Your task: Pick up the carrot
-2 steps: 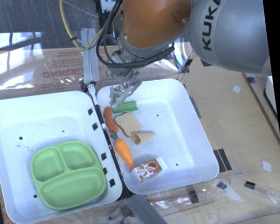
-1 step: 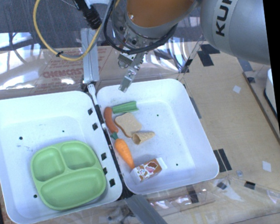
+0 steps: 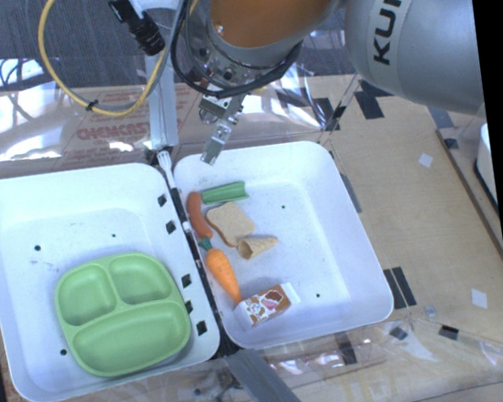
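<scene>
The carrot point(image 3: 224, 274) is orange with a small green top. It lies in the right bin point(image 3: 333, 258) near its left wall, pointing toward the front. My gripper point(image 3: 215, 136) hangs over the back left corner of that bin, well behind the carrot and apart from it. Nothing shows in its grasp. The orange-banded wrist sits above it at the top of the view.
Around the carrot lie a reddish sausage point(image 3: 197, 214), a green vegetable stick point(image 3: 224, 192), a bread slice point(image 3: 231, 223), a tan cone-shaped piece point(image 3: 257, 244) and a small carton point(image 3: 267, 304). A green divided plate point(image 3: 119, 314) sits in the left bin point(image 3: 17, 235).
</scene>
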Motion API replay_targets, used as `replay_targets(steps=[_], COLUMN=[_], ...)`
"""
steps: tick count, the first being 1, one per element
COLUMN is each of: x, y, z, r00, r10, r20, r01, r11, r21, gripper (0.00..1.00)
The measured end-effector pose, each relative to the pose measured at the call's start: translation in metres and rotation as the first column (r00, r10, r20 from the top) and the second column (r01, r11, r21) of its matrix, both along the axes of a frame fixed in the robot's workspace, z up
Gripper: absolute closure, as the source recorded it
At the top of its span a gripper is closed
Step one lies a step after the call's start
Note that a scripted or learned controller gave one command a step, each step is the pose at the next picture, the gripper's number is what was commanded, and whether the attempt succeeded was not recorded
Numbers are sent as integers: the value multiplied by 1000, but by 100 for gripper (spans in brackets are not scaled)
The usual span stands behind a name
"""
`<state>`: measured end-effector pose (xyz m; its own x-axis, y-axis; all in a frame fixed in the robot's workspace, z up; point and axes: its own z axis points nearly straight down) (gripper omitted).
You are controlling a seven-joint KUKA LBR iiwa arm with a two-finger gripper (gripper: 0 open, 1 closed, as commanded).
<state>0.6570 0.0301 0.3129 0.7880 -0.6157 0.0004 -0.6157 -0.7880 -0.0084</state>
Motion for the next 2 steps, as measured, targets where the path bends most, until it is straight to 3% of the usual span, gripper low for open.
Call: replay_targets(steps=[1, 2], x=[-1, 0], y=[81, 68], z=[16, 25], r00=[992, 922], r10=[129, 387], r20=[0, 4], r01=[-129, -387], r11=[992, 922], r21=[0, -1], gripper=[100, 100])
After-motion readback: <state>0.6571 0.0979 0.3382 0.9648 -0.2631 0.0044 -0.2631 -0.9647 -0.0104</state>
